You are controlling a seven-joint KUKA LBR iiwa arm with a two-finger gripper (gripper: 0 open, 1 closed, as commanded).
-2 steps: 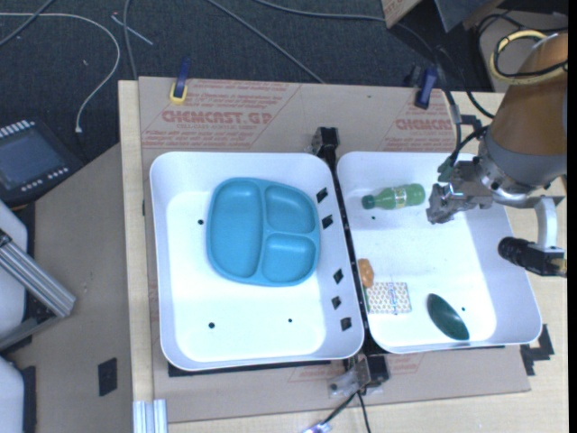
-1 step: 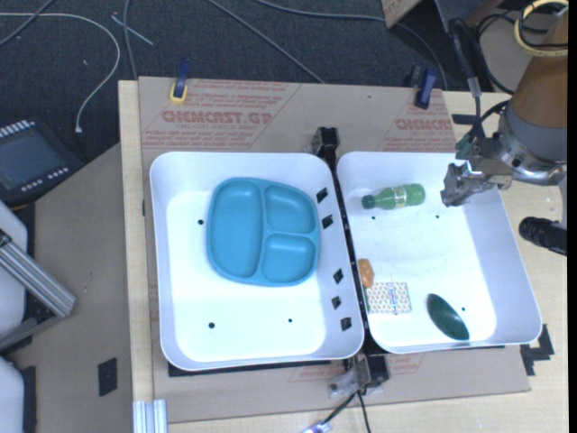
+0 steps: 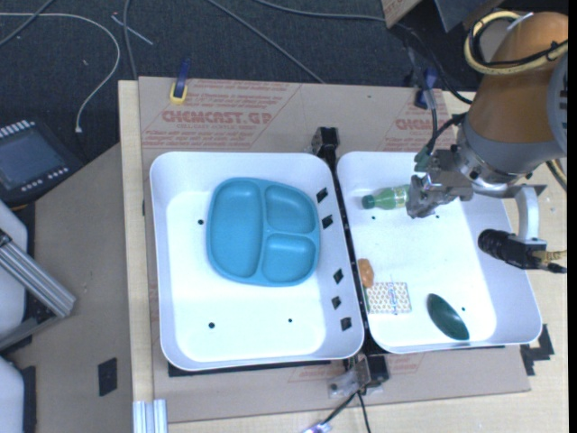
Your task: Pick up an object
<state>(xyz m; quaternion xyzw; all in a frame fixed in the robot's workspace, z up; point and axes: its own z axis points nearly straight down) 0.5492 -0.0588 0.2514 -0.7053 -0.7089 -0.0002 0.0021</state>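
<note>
1. two shallow white bins sit side by side on the bench point(image 3: 270, 106); the left bin point(image 3: 180, 314) carries a blue divided plate point(image 3: 263, 231) lying flat near its middle, well apart from the arm's work.
2. four loose things lie in the right bin point(image 3: 505, 327): a small green bottle point(image 3: 386, 199) on its side near the far left part, a little orange piece point(image 3: 365, 271) by the divider, a patterned packet point(image 3: 389, 298) just beside it, and a dark green oval piece point(image 3: 447, 317) near the front rim.
3. the gripper point(image 3: 422, 207) hangs low over the far part of the right bin, right at the bottle's right end; that placement suggests the bottle is the object being tried for.
4. whether the gripper is open or closed i cannot tell: it is dark and small from this slanted view, and nothing shows plainly clamped in it.
5. the bottle looks to be resting on the bin floor, so i judge the pick not yet made.
6. lying on its side, the bottle could roll away if nudged at one end.
</note>
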